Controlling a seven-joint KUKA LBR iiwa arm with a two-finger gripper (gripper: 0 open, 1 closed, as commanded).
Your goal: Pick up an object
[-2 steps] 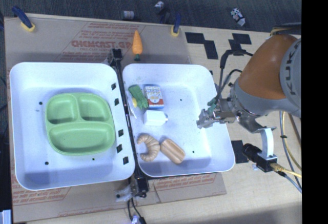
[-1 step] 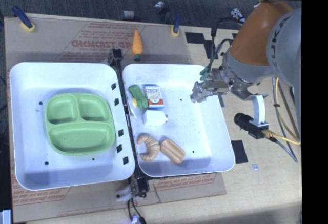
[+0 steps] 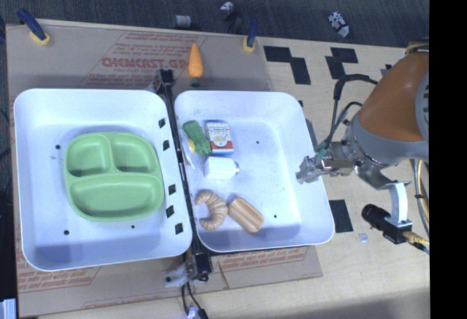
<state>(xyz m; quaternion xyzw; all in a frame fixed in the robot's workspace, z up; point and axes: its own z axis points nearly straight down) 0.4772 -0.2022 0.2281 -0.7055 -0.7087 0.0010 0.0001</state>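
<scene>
Two white bins sit side by side on the worktop [image 3: 292,288]. The left bin [image 3: 36,164] holds a green divided plate [image 3: 113,175]. The right bin [image 3: 281,128] holds five things: a green packet [image 3: 196,137] with its long axis running up and down the view, a small carton [image 3: 218,136] just beside it, a white block [image 3: 221,168] below, a curled croissant [image 3: 211,209], and a bread roll [image 3: 245,214] lying aslant, its long axis pointing from upper left to lower right. The gripper [image 3: 310,168] hangs over the right bin's right rim; whether its jaws are apart or together I cannot tell.
</scene>
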